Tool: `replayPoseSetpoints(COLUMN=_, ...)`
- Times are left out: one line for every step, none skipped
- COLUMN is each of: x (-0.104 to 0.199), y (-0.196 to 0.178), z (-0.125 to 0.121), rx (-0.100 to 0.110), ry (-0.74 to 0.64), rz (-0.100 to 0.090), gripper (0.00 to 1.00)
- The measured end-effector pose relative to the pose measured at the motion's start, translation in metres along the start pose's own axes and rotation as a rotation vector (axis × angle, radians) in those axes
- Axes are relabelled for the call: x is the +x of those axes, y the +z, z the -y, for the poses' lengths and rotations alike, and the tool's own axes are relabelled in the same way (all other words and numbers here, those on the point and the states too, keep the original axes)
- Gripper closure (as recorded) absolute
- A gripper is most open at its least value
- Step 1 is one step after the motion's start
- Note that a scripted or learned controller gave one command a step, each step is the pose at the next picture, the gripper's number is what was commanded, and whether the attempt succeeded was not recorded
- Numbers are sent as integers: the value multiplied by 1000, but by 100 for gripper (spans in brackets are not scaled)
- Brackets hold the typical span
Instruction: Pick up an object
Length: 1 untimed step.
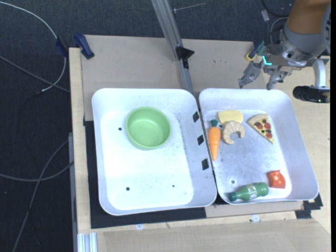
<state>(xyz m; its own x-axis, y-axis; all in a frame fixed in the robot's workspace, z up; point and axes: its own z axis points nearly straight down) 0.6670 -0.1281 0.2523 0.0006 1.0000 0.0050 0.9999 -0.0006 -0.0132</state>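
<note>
Six toy foods lie in your right white bin (299, 140): orange carrot (214, 142), tan croissant (233, 132), yellow cheese block (230, 116), pizza slice (262, 126), red pepper (276, 179), green bottle (249, 192). Upper right, the two-finger gripper (261, 79) hangs open and empty.

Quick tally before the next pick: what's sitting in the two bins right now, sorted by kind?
Green round bowl, left bin: 1
Orange toy carrot: 1
Yellow cheese block: 1
Tan croissant: 1
Pizza slice: 1
Green bottle lying down: 1
Small red toy piece: 1
Total: 7, six of them in the right bin.
</note>
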Motion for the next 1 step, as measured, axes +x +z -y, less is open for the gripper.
replayPoseSetpoints(x=0, y=-4, z=-1, rx=-6, ry=-1, rz=1, gripper=0)
